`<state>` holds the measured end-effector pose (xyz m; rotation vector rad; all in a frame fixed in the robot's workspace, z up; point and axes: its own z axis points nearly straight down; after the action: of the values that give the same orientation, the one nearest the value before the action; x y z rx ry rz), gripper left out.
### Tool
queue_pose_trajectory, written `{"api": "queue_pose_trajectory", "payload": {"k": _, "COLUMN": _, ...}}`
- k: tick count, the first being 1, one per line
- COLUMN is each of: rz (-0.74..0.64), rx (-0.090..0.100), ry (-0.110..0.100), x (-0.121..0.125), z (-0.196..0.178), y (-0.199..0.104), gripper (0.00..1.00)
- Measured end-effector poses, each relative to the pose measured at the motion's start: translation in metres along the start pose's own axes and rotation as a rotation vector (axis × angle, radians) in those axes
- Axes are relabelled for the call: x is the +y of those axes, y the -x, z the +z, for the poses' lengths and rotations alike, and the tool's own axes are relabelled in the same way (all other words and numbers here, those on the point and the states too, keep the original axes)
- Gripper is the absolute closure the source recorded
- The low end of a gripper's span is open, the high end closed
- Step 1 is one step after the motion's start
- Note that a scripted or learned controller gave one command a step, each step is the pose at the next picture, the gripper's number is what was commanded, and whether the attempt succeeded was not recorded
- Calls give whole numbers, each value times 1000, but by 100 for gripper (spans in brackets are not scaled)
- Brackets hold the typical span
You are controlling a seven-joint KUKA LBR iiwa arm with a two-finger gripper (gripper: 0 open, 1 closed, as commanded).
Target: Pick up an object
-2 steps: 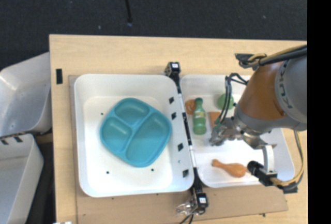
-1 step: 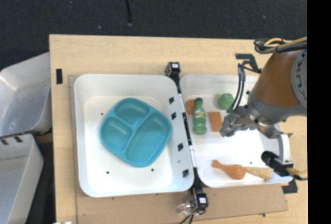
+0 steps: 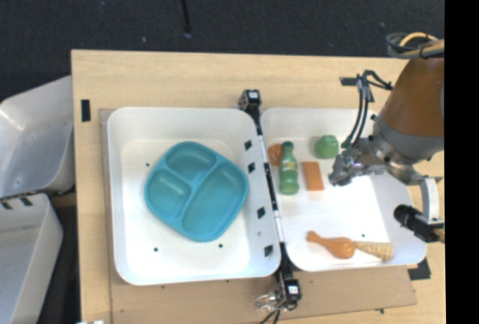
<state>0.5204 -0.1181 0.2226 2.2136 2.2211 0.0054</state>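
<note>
**Q:** What lies closest to the viewer?

**A:** Nearest, along the right bin's (image 3: 389, 254) front edge, an orange plastic maraca-shaped toy (image 3: 333, 245) lies flat, round head right, touching a tan waffle-textured ice cream cone (image 3: 375, 249). Both bins are smooth, shallow white trays with rounded corners.

**Q:** And the left bin (image 3: 123, 240)?

**A:** It holds one glossy teal divided plate (image 3: 196, 190), rounded, with three compartments.

**Q:** Farther back?

**A:** In the right bin: a green bottle (image 3: 289, 167) lying lengthwise, a flat orange block (image 3: 313, 176) just beside it, a small orange piece (image 3: 275, 154) on its other side, and a rounded green lump (image 3: 326, 146).

**Q:** The gripper?

**A:** The dark metal gripper (image 3: 343, 170) hangs right of the orange block, under the grey arm with its orange band. I cannot tell its opening; nothing visibly sits in it.
</note>
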Motion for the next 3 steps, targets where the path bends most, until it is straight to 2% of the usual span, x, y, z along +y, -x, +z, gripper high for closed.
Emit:
{"api": "queue_pose_trajectory", "payload": {"k": 1, "rz": -4, "rx": 3, "ry": -5, "x": 16, "z": 5, "y": -51, "gripper": 100}}
{"api": "queue_pose_trajectory", "payload": {"k": 3, "rz": -4, "rx": 3, "ry": -5, "x": 38, "z": -21, "y": -153, "gripper": 100}}
